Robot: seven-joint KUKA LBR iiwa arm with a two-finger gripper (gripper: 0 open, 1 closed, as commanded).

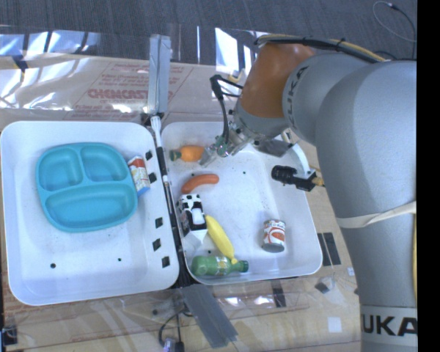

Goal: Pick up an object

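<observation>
Gripper [221,148] low over right bin's [297,218] far edge, just beside carrot [190,153]; sausage [199,182] slightly nearer. Finger spread and any grasp impossible to tell.

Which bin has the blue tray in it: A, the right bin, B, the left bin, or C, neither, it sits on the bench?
B: the blue tray lies flat inside the left bin, with a small can at its right edge, while the right bin holds the carrot, sausage, banana and bottle.
</observation>
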